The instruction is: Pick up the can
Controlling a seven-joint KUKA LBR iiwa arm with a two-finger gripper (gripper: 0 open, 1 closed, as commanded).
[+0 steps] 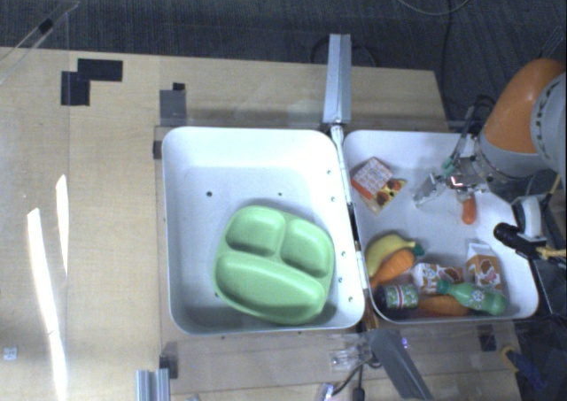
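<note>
While the grey arm reached in over the right bin, its gripper hovered above the bin's bare floor with its fingers spread and nothing between them. The can lay on its side in that bin's near corner, well apart from the gripper, just below a banana and a carrot. A green bottle lay beside the can. A small snack packet sat left of the gripper. A green divided tray rested in the left bin.
</note>
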